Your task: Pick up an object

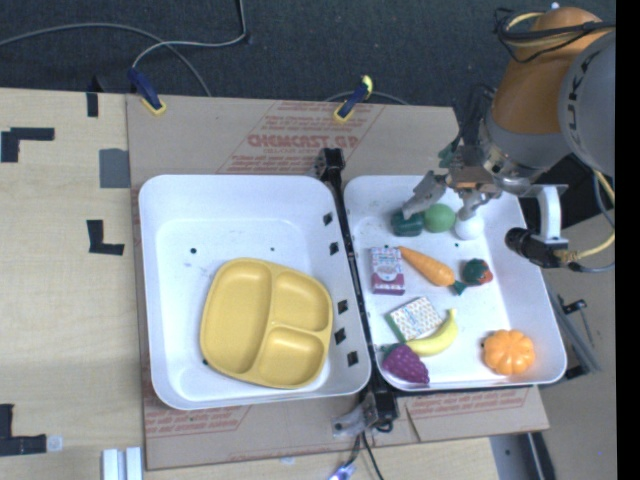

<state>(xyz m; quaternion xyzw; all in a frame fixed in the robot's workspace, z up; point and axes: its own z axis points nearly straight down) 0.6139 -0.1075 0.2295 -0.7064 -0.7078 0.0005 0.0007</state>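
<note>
My gripper [440, 211] hangs over the back of the right bin [545, 313], its two fingers spread open. One fingertip [410, 214] sits left of a green ball [438, 218], the other on its right. The ball lies between the fingers on the bin floor. Further forward in that bin lie a carrot [427, 265], a small red and white box [386, 269], a red and green piece [474, 274], a checked packet [414, 318], a banana [436, 337], purple grapes [406, 364] and an orange pumpkin [508, 352].
The left bin [170, 228] holds a yellow divided plate [266, 322]. A clip joins both bins at the back [330, 161]. Cardboard [260, 133] lies under both bins, with cables behind. The arm's orange band [545, 58] rises at the upper right.
</note>
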